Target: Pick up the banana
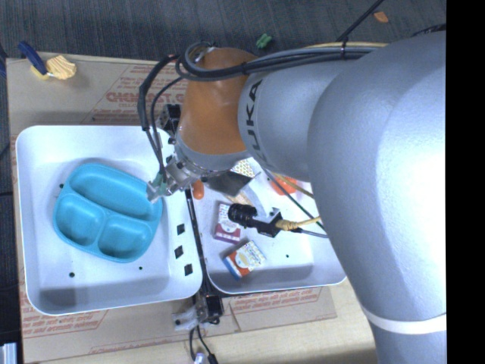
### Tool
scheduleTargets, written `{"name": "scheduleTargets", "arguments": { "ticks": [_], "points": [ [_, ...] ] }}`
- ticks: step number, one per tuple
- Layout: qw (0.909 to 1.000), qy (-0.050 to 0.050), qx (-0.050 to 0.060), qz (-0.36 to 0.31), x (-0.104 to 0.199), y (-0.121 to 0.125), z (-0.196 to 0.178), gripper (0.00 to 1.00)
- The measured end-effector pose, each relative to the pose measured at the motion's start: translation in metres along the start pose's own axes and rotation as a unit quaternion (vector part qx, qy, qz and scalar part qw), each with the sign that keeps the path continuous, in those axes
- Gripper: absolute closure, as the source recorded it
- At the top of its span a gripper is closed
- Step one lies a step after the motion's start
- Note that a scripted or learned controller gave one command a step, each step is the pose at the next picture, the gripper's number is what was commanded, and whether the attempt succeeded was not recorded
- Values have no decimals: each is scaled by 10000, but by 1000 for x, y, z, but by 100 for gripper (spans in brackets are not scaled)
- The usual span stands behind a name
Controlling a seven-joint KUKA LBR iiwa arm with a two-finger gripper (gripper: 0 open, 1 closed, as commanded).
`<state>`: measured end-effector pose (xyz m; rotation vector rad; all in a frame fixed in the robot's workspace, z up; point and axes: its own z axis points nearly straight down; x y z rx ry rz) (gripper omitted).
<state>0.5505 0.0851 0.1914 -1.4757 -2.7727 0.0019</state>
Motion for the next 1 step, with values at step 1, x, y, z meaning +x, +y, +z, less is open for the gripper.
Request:
{"name": "scheduleTargets", "arguments": {
  "ticks": [1],
  "points": [
    [9659,3,8,2590,-34,64,0,100]
  ]
}}
